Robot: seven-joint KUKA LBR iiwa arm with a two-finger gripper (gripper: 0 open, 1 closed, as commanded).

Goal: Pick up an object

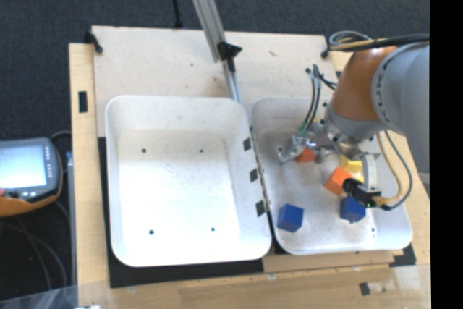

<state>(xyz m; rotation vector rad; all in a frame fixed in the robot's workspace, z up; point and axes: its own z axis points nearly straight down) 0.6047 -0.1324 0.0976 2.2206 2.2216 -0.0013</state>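
Reaching into the right bin [394, 235], the gripper [318, 150], its opening hidden, is crowding an orange block [335, 181], risking a nudge instead of a grasp.

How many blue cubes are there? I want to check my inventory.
2, both in the right bin: one blue cube near its front left corner, another front right, below the arm. More may hide under the arm.

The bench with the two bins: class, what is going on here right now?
A grey robot arm reaches into the right bin, its gripper low beside a small orange-red piece. Two blue cubes, an orange block and a yellow one lie nearby. Nothing is visibly lifted yet.
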